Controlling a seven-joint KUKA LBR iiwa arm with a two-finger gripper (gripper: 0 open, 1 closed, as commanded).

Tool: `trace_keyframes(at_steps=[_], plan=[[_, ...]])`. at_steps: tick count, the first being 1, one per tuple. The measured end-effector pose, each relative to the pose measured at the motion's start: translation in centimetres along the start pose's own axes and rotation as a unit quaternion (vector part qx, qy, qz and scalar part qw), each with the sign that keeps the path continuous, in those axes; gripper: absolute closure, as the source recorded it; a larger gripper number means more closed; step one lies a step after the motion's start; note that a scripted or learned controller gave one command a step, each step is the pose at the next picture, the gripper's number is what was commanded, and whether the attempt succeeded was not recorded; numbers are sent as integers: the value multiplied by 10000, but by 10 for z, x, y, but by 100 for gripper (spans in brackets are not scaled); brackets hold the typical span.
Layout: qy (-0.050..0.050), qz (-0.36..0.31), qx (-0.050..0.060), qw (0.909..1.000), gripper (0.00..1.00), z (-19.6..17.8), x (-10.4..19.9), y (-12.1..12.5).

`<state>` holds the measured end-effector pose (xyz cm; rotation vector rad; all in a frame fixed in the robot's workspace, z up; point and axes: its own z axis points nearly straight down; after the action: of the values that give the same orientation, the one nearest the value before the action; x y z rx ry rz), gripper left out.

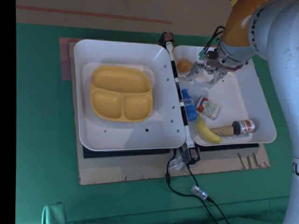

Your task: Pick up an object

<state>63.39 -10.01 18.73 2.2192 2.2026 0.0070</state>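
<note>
Orange fruit, the likeliest thing to be picked, lay in the far left corner of the right bin, close against the divider between the two bins. The gripper hung just beside it with fingers spread wide and nothing between them. Judging from this, a descent could go wrong by catching a finger on the divider or the bin's wall, since the fruit sat so tight in the corner; being round, it might also roll away from a closing finger.

Nearer the front of the same bin lay a blue bottle, a small carton, a banana, an ice-cream cone and a small can, all apart from the gripper. The left bin held a yellow divided tray.
</note>
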Motion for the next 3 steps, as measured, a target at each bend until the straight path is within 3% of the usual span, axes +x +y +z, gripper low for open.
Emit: trace_keyframes(at_steps=[1, 2, 3], plan=[[41, -113, 497, 9987, 0, 3, -8, 55], [-29, -62, 381, 9993, 100, -17, -13, 60], [-77, -60, 444, 9990, 0, -16, -18, 57]])
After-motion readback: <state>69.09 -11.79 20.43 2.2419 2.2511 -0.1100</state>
